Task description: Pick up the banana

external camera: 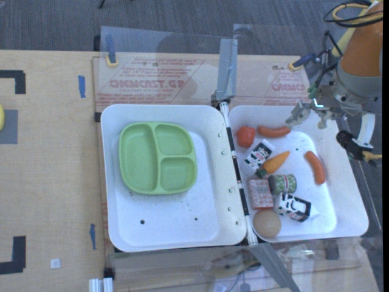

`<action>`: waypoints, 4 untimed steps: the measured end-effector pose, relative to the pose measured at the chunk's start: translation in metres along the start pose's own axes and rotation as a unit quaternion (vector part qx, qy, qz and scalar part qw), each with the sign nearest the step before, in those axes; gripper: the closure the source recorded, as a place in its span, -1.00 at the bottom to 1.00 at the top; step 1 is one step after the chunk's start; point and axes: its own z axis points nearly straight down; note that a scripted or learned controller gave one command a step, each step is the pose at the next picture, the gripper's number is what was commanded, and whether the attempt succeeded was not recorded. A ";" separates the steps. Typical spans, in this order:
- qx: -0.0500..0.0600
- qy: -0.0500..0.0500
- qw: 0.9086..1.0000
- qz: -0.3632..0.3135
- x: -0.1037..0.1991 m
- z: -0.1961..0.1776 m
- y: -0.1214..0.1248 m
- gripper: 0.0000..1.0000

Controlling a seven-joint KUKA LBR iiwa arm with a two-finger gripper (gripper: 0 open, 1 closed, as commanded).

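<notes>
My gripper (pixel 310 115) hangs over the far edge of the right bin (pixel 349 224), just right of a small sausage (pixel 273 130). Its two grey fingers stand apart, open, with nothing between them. The grey arm with its orange band (pixel 364 47) comes in from the upper right. Below the gripper the bin holds toy food: a red tomato (pixel 245 136), an orange carrot (pixel 276 161), a second sausage (pixel 315 166), a green can (pixel 282 183) and a round beige bun (pixel 267 224). A small yellow shape (pixel 2 118) shows at the far left edge of the bench.
The left bin (pixel 121 224) holds a green divided plate (pixel 158 158). Two cow-patterned cartons (pixel 259 154) (pixel 295 207) and a red box (pixel 259 193) crowd the right bin's left half. A clear upright panel (pixel 228 66) stands behind the bins.
</notes>
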 end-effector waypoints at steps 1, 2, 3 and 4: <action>-0.002 -0.001 1.000 -0.001 0.000 -0.011 0.001 1.00; -0.001 0.000 0.987 0.162 0.064 0.108 -0.029 1.00; 0.000 0.000 0.971 0.237 0.137 0.011 -0.085 1.00; 0.004 0.000 0.930 0.366 0.202 0.013 -0.131 1.00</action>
